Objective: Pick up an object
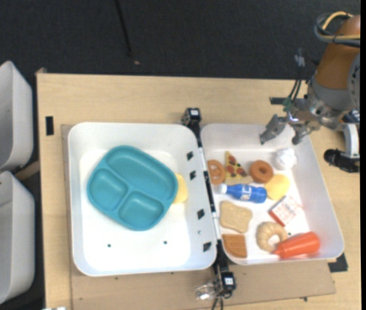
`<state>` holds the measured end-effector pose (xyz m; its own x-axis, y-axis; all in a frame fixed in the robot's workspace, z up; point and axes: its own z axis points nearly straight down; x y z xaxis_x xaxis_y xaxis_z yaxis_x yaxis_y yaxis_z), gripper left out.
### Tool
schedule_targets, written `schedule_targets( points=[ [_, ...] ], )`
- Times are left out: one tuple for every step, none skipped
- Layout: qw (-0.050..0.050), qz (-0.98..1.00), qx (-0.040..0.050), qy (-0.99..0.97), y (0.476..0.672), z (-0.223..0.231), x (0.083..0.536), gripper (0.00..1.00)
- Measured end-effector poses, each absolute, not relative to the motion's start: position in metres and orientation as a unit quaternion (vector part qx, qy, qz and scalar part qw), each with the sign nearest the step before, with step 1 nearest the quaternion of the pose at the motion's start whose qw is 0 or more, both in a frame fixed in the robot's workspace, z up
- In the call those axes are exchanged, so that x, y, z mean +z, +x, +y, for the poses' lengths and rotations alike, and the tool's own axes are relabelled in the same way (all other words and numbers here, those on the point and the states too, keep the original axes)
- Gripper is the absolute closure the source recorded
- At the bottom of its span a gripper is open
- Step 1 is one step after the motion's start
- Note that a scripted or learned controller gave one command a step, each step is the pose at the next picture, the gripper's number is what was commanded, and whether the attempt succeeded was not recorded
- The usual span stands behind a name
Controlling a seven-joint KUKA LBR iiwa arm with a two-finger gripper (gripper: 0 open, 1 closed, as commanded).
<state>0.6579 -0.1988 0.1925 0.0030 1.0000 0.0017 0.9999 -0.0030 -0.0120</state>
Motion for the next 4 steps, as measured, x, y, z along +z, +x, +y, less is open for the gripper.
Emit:
schedule_targets(
  points=[
    [0.000, -0.708, 0.0006, -0.707, 0.660, -0.198, 0.200, 0.00],
    [0.001, -0.708, 0.0015, -0.706, 0.658, -0.194, 0.156, 0.00],
    [0.001, -0.708, 0.0012, -0.706, 0.657, -0.195, 0.103, 0.00],
    [-0.002, -0.709, 0.0009, -0.705, 0.659, -0.196, 0.116, 1.00]
  ],
)
